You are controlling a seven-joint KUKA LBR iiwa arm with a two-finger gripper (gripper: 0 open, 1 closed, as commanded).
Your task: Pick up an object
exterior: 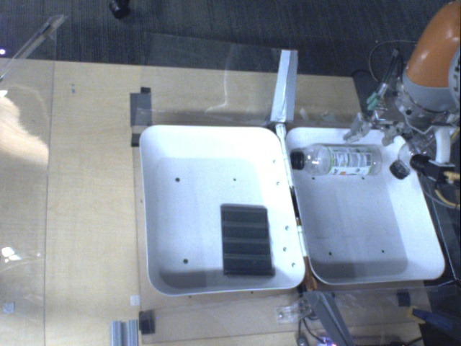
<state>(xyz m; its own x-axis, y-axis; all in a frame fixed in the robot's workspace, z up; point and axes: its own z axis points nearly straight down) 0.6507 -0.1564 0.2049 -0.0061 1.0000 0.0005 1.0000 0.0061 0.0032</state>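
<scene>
Camera view looks down on two white bins: the left bin (pixel 166 193) holds a dark ribbed block (pixel 246 240) near its lower middle, and the right bin (pixel 374 258) holds a clear bottle (pixel 337 160) lying on its side along the upper edge, black cap toward frame left. At upper right the arm (pixel 432 49) hangs over that bin's corner, its gripper (pixel 374 125) just above the bottle's right end; whether it is spread or closed I cannot tell. To do this well, I would centre over the bottle's body, straddle it across its width, and descend squarely, since a round bottle may roll away.
</scene>
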